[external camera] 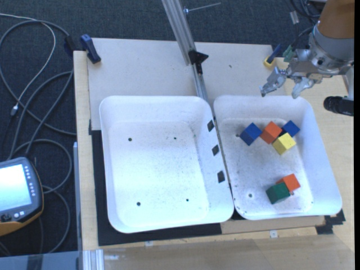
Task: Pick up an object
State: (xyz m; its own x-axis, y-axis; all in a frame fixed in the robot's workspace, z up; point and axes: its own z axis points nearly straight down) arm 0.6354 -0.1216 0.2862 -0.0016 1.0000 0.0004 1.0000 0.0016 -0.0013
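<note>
Camera view, arm (337, 21) upright over right bin's (320, 151) far rim, tool (286, 87) spread wide, holding nothing

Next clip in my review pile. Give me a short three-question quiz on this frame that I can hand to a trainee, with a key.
1. True or false: the gripper holds a block between its fingers.
2. Which bin holds the blocks? A) the left bin B) the right bin C) both
3. Fill in: the green block touches an ______ block.

Key
1. False. The gripper hangs open above the far rim of the right bin, with nothing between its fingers.
2. B. Six blocks lie there: the blue block, a small blue block, the orange block and yellow block in a cluster, the green one and a second orange block nearer the camera.
3. orange.
</note>
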